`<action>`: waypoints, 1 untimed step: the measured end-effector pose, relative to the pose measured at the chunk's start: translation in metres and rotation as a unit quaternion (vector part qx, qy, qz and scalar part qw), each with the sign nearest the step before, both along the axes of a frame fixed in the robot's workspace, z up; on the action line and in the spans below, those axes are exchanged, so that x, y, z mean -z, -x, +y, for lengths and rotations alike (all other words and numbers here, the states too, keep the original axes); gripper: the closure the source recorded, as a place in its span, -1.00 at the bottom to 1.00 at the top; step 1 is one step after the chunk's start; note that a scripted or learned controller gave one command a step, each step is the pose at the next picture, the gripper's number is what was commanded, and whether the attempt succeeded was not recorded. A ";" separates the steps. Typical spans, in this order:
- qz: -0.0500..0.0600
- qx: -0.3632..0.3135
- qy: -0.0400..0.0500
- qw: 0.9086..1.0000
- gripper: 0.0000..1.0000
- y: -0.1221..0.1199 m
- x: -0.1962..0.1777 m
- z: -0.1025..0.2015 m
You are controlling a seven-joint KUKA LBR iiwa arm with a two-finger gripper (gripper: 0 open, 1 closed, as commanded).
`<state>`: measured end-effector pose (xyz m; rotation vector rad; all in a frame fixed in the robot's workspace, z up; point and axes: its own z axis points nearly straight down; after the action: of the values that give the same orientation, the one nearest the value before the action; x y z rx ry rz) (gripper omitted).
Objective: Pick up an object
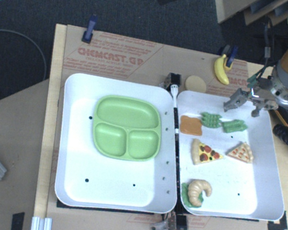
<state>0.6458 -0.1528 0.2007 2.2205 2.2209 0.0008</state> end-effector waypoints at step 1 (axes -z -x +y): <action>-0.004 -0.001 0.000 1.000 -1.00 0.054 -0.089 0.021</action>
<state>0.5920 -0.1318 0.2897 2.2149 2.2182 0.0089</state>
